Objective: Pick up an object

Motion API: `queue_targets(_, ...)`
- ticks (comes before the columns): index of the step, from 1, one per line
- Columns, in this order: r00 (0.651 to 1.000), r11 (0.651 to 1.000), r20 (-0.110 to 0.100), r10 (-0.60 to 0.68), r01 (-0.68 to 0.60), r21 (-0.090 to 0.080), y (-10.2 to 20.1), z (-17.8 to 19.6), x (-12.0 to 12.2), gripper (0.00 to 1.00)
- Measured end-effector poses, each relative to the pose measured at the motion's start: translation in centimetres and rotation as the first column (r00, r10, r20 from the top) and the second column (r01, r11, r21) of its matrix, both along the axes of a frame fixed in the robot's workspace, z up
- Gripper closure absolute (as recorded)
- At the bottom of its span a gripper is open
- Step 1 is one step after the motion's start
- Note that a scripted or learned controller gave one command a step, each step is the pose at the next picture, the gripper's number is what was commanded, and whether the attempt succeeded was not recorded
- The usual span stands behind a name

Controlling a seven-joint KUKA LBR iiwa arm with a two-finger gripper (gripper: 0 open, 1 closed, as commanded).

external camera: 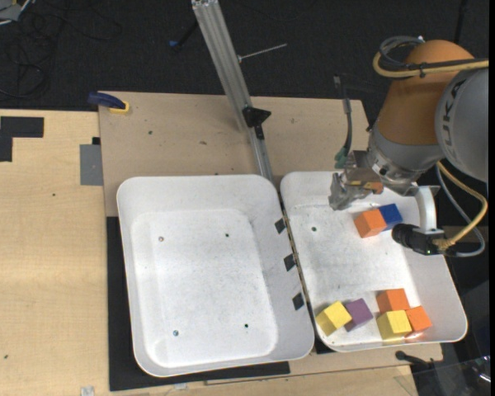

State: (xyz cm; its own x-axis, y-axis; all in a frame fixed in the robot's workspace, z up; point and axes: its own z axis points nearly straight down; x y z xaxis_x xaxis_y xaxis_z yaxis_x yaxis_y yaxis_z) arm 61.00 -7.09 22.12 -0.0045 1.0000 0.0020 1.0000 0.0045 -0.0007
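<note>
Two fingers (340, 198) hang beside orange block (368, 223).

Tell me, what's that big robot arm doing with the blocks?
The arm is reaching in over the right bin, trying to pick something up. Its tool hangs near the far end of that bin, just beside an orange block and a blue block. More blocks sit in the near corner: yellow, purple, and a few orange and yellow ones. I see no block in the tool.
</note>
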Motion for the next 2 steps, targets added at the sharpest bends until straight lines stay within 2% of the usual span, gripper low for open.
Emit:
queue_targets(1,1.000,1.000,-0.001,-0.001,0.001,0.000,5.0,-0.9,1.5,1.00)
queue_targets(2,1.000,1.000,-0.001,0.000,0.000,0.000,10.7,0.0,2.2,1.00)
